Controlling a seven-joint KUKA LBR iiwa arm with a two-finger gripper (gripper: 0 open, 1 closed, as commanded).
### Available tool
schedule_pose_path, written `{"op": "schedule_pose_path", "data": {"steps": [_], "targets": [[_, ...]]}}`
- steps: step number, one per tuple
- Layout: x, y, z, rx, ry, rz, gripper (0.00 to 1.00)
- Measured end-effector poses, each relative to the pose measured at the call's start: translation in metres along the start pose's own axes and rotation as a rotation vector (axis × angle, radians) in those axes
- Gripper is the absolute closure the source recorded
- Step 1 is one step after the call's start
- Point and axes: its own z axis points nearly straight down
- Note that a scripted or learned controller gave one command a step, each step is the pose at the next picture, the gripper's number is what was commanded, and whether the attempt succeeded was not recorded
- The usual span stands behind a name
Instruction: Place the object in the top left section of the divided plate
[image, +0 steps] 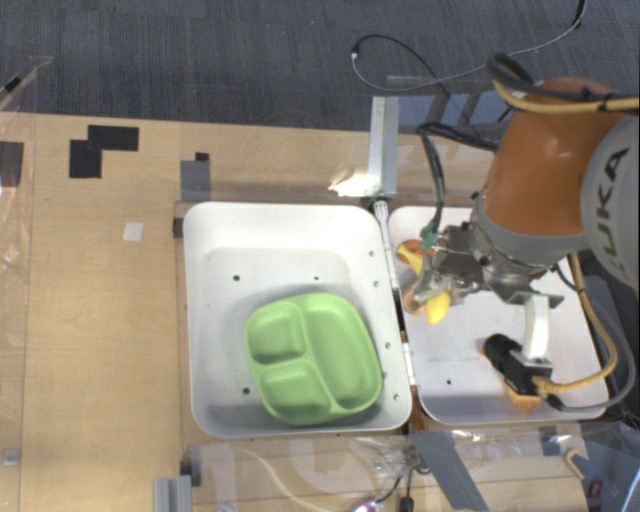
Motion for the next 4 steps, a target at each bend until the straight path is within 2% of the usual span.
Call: {"op": "schedule_pose_path", "data": {"steps": [1,2,3,4], "targets": [[-0.052,0.004,0.080,0.003,-0.001,0.047,1.00],[-0.076,0.006,0.123,0.004,0.000,-0.115,1.00],[-0.082,0.007,0.123,0.003,0.001,-0.399,1.00],[-0.055,0.005,0.122,0.000,0.000,-0.299,1.00]]}}
